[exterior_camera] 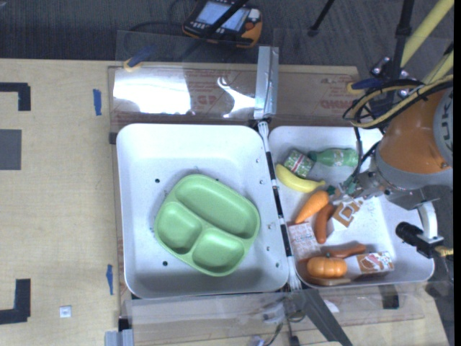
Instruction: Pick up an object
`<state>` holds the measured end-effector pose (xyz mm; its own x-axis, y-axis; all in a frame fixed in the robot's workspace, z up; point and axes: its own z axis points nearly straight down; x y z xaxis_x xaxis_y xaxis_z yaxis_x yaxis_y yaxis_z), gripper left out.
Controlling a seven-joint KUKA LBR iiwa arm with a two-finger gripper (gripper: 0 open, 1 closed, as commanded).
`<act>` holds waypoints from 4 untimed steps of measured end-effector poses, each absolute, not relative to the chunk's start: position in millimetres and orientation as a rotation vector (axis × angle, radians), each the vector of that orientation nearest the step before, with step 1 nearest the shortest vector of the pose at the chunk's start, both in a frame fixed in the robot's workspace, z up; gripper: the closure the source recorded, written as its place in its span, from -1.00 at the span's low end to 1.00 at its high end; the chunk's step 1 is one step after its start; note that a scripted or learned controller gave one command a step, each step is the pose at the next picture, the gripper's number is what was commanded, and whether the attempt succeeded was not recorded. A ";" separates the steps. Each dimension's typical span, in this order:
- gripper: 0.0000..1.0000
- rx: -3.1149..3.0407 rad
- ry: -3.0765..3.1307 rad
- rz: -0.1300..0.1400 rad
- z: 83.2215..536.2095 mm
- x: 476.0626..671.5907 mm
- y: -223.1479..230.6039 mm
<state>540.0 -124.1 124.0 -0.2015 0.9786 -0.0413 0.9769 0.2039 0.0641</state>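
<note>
On the pale wooden desk [57, 215], two shallow white bins are sitting side by side, with blue tape marks and black corner marks showing on the bare wood to the left. Beyond the desk's far edge, dark grey carpet is running across the room, carrying a black and orange handheld controller [220, 20] and the thin legs of some stands. The left white bin [137, 150] is holding a light green plastic divided tray [207, 224], lying a little askew. The right white bin [410, 262] is crowded with toy food: a yellow banana [297, 181], a green plastic bottle [333, 157] beside a small green can [300, 163], an orange carrot [311, 205], a flat red and white packet [301, 238], a round orange pumpkin-like piece [325, 267] and a small orange and white carton [373, 262]. The grey arm with its orange band [414, 146] is reaching in from the right, and its gripper [351, 193] is hovering low over the middle of that bin (just beside the carrot); whether it is apart or together, I cannot tell.
</note>
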 end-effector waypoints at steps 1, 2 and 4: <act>1.00 1.896 2.429 0.040 111.4 506.0 -113.4; 1.00 2.165 2.276 -0.001 224.0 502.4 -61.4; -1.00 1.881 2.514 0.000 213.3 521.6 -41.9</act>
<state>521.6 -41.9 213.3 -0.2822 0.9594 -0.0012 0.9594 0.2822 0.0008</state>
